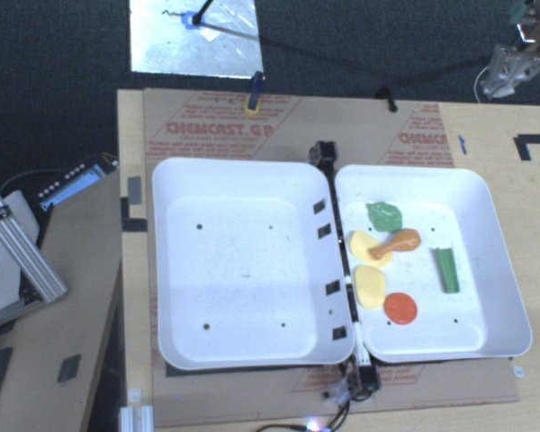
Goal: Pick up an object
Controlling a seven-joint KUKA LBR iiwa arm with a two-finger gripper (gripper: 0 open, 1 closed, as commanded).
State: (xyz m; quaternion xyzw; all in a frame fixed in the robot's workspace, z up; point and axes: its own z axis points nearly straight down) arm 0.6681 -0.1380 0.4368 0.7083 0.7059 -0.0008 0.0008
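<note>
Orange drumstick point(399, 240) in rt bin point(495, 232) | jaws point(515, 68) well apart, upper rt

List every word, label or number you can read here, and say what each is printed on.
"CHEMCAST GP" in red, upper left on the brown protective sheet under the bins.
"CHEMCAST GP" again, upper right on the same sheet, running at a slant; only partly legible.
More red print on the sheet along the near edge, below the bins: too hidden to read.
The toy items carry no legible text.
</note>
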